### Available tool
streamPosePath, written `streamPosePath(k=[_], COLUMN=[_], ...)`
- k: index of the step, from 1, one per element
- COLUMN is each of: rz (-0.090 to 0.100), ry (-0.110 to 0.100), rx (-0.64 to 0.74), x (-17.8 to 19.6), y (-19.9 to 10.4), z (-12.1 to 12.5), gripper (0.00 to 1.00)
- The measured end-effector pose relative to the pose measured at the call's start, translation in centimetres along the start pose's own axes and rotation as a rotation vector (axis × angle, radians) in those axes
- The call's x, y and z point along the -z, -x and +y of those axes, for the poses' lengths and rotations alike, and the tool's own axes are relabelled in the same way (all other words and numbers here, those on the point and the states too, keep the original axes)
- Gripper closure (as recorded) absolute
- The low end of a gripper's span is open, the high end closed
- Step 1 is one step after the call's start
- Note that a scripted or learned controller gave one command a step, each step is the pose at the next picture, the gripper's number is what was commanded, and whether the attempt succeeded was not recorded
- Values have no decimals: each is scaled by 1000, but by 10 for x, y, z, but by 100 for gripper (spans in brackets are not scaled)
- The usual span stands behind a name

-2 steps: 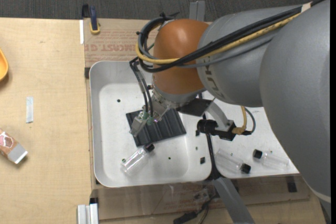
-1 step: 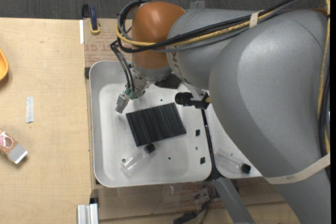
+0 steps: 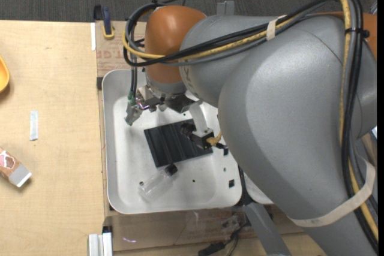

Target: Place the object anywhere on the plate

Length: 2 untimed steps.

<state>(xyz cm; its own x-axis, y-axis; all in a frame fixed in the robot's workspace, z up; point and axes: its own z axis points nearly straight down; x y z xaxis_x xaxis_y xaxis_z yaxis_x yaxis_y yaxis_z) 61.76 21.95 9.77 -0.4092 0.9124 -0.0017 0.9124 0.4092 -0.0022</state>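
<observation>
- A small packet (image 3: 14, 169) lies near the left edge of the bench (image 3: 54, 81).
- A white bin (image 3: 114, 147) sits by the bench's right edge.
- A clear plastic thing (image 3: 153, 186) lies near the bin's front edge.
- A black ridged plate (image 3: 175, 143) lies flat in the middle of the bin.
- The gripper (image 3: 161, 102) hangs over the bin's back part, behind the plate. I cannot tell how its fingers stand.
- The big grey arm (image 3: 288, 105) covers the bin's right side.

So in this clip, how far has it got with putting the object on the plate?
Nothing looks done yet. The arm hangs low over the white bin, its gripper just above a black ribbed plate. A clear plastic object lies on the bin floor near the front edge, beside the plate, not on it. Picking it up and placing it are both left.
</observation>
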Motion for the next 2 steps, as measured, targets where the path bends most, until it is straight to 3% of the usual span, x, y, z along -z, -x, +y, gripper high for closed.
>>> streamPosePath(k=[1, 2], rz=[0, 0], ry=[1, -2], rx=[-172, -576], x=[-6, 34], y=[18, 1], z=[33, 4], gripper=[0, 0])
